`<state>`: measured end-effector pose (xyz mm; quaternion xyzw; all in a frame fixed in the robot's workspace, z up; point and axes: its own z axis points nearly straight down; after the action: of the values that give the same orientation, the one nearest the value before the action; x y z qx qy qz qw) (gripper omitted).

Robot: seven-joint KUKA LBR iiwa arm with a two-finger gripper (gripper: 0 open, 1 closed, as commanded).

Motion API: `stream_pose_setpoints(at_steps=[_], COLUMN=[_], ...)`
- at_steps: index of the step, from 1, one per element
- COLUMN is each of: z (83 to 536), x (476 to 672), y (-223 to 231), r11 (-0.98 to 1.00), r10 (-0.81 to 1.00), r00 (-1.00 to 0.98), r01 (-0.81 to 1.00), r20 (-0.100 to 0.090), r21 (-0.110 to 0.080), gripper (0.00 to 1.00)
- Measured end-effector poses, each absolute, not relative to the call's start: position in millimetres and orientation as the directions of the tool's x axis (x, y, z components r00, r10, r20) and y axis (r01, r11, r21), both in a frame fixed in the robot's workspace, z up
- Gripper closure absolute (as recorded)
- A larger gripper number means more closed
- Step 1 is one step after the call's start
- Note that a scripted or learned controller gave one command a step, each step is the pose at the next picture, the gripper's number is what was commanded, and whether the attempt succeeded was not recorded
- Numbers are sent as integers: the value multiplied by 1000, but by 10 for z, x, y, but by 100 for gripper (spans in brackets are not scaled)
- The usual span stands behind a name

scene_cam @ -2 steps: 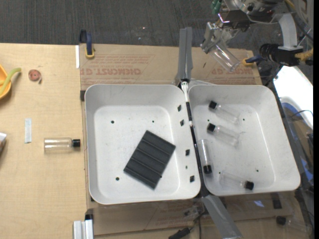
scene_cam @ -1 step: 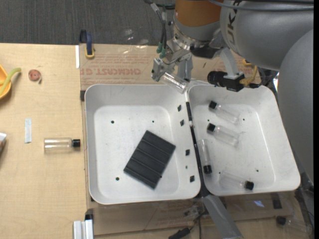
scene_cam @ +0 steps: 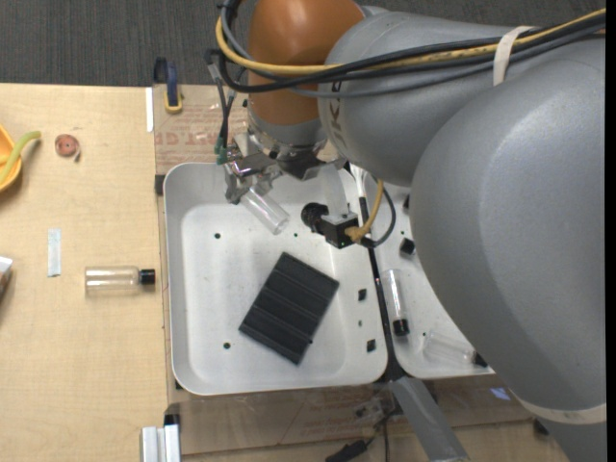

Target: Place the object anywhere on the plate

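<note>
The hand [scene_cam: 252,176] hangs over the left bin's [scene_cam: 192,258] far corner, gripping a clear plastic bottle [scene_cam: 263,207] tilted above the bin floor; a black ribbed plate [scene_cam: 289,307] lies nearby.

Plate [scene_cam: 290,307] in left bin [scene_cam: 192,354]; bottle [scene_cam: 119,277] on bench left of it.

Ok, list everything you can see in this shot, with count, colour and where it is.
Bins: two, white, side by side on the bench.
Plate: one, black, ribbed, tilted in the left bin.
Bottles: clear; one in the left bin's top, at the gripper; one on the bench left of the bins; two in the right bin.
Disc: one, reddish, far left bench.
Arm: one, grey, orange band.
Gripper: one, at the left bin's top edge.
</note>
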<state>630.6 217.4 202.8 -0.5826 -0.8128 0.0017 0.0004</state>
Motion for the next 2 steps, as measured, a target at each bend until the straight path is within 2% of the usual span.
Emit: stream_pose_setpoints(at_steps=[1,2], z=[2409,1601], x=[6327,5483], y=[699,1433], r11=[672,835], r10=[741,550], r00=[-672,-835], r01=[741,550], r20=[-1,2], r21=[-1,-2], gripper=[100,100])
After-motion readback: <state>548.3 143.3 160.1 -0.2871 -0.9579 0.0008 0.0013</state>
